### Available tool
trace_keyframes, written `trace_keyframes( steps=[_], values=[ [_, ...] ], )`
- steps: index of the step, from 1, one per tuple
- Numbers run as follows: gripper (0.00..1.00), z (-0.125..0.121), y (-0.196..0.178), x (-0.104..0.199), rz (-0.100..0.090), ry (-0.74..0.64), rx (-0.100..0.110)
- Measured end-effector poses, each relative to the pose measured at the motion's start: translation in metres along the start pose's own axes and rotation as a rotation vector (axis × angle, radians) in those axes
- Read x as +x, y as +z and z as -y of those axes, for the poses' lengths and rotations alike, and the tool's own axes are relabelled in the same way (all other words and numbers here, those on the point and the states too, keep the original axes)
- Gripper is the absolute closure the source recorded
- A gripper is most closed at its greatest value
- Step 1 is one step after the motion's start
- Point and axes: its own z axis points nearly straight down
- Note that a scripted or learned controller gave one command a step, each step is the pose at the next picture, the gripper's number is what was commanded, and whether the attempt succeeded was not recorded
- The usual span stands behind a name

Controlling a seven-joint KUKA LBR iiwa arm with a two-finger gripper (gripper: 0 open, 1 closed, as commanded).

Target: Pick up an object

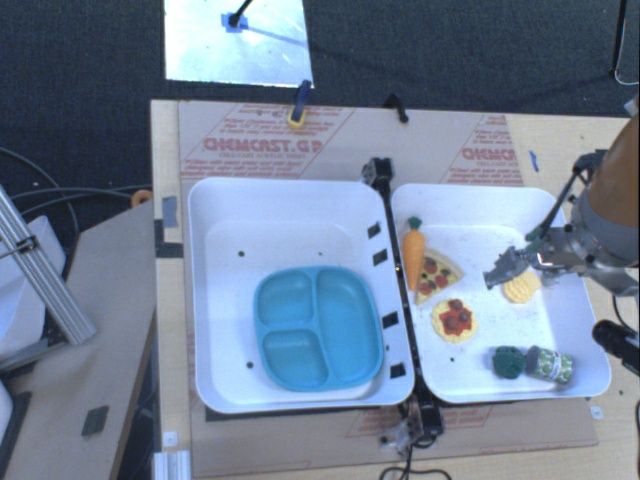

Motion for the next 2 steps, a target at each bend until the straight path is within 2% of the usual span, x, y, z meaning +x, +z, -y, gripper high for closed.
trace_keyframes(
  steps=[1,2],
  values=[
    [0.0,0.01,0.0688,0.0854,-0.009,-0.008,0.024],
    [0.0,0.0091,0.0655,0.0795,-0.005,0.002,0.018]
  ],
)
